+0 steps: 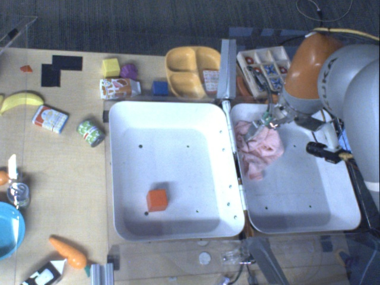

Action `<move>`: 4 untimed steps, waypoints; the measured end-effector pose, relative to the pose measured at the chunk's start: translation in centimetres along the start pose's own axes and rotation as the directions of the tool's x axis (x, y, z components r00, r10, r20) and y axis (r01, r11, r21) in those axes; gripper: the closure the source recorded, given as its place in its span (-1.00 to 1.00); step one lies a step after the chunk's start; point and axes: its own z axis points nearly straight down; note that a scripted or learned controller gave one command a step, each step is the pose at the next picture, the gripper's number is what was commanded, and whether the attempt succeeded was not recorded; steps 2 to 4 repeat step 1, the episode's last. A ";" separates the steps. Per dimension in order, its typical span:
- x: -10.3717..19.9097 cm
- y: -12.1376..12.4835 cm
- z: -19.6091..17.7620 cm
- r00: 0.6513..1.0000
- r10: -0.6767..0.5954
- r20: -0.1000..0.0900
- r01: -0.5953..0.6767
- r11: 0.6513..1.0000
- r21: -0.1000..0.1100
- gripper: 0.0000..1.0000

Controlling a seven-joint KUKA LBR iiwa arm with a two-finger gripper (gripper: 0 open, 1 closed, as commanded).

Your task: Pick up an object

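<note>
Pink crumpled cloth sits right under my fingers, can't tell their state; small orange block alone next bin over.

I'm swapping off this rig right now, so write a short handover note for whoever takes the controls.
Gripper: down in the right bin, at the top edge of the pink cloth; finger state unclear.
Things: pink cloth bunched in the right bin's left half; orange block in the left bin, lower left.
Done: nothing visibly lifted.
Left: confirm a grasp on the cloth and raise it.
</note>
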 end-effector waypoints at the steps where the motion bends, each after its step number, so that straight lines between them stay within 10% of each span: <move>1: -3.2 -4.1 -0.1 0.999 -0.054 0.005 0.054 0.999 -0.004 -1.00; 4: -3.2 -4.1 -0.1 0.999 -0.054 0.005 0.054 0.999 -0.004 -1.00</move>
